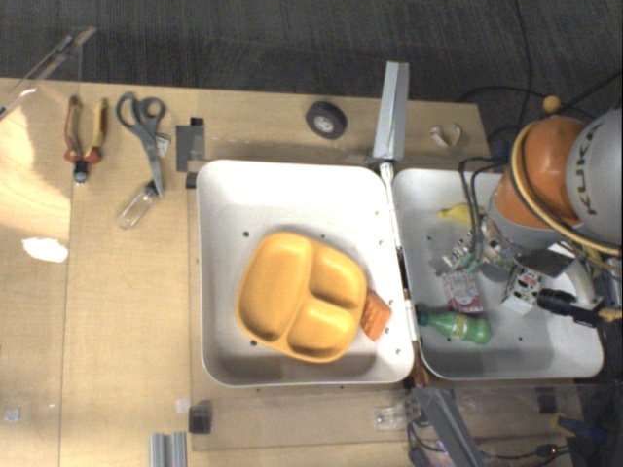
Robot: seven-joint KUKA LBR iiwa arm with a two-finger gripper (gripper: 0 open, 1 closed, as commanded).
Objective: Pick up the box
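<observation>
Camera view: jaws point(465, 266) hang over the right bin point(574, 358); their state cannot be told. "KUKA" partly reads on the arm point(594, 178). The small orange box point(376, 315) leans beside a yellow tray point(302, 295) in the left bin point(234, 202). Worktop point(107, 309) is pale wood.

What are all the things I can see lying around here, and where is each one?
Bins: two, white, side by side on the bench.
Divided plate: one, yellow, left bin.
Small box: one, orange, left bin, at the plate's right edge.
Bottle: one, green, lying in the right bin.
Yellow item: one, right bin, too small to name.
Scissors: one pair, grey, on the bench, upper left.
Pliers: one pair, red-handled, far left.
Tape roll: one, dark, above the bins.
Robot arm: one, grey and orange, over the right bin.
</observation>
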